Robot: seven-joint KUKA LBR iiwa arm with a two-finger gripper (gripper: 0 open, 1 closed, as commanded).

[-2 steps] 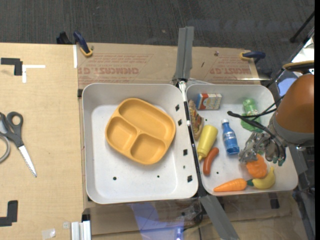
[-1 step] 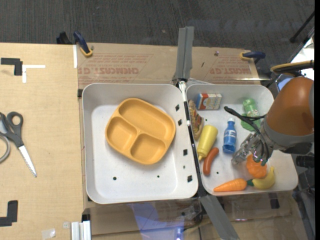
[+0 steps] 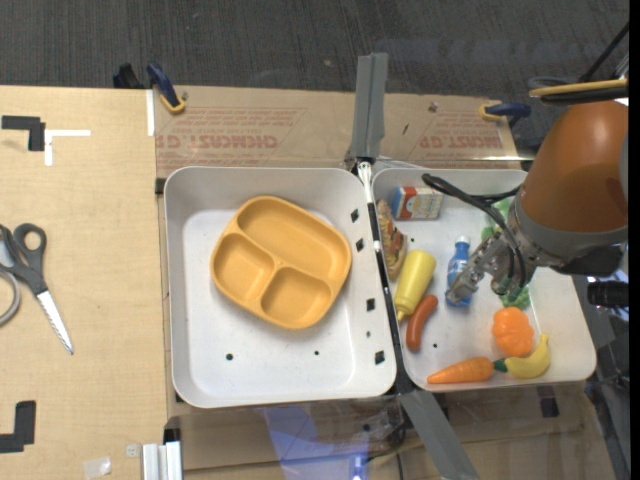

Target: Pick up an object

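From above, the arm [image 3: 580, 183] is reaching into the right bin [image 3: 570, 363], and its gripper [image 3: 490, 268] is hanging just right of the blue bottle [image 3: 458, 271] — whether it is grasping anything I cannot tell. Left of the bottle a yellow bottle [image 3: 413, 280] and a red sausage [image 3: 421, 321] are lying. Below and right of it an orange [image 3: 513, 331], a banana [image 3: 532, 360] and a carrot [image 3: 462, 372] are resting. Far left of the bottle — in the left bin [image 3: 190, 368] — a yellow divided plate [image 3: 280, 261] is sitting.

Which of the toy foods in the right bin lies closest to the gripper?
The small blue bottle, right beside the gripper; the pumpkin, banana and carrot lie farther.
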